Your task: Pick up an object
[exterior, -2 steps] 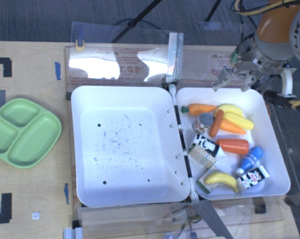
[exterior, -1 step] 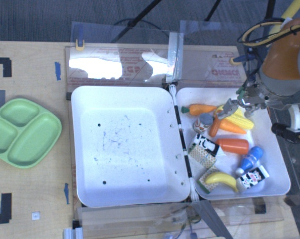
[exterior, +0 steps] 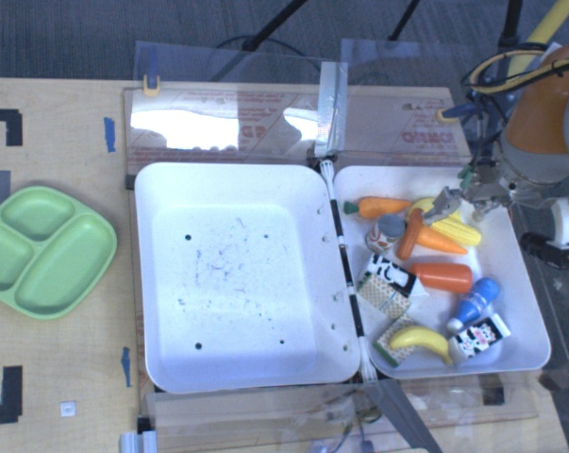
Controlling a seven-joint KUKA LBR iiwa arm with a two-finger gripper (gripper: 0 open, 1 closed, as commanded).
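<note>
my fingers (exterior: pixel 473 194) hover at two o'clock over the right bin (exterior: pixel 534 295), spread, pinching nothing. the toys crowd this bin, so i hang above the corn (exterior: pixel 457 230) and carrot (exterior: pixel 383 206), the closest picks. the left bin (exterior: pixel 161 196) offers no target.

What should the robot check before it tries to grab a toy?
1. Hand above the right bin: ok.
2. Toy right below the hand, the corn: ok.
3. Toy already held: not ok, nothing seen between the fingers.
4. Room around the corn: not ok, a carrot touches it.
5. Fingers open enough: cannot tell.
6. Left bin free for a drop: ok.
</note>
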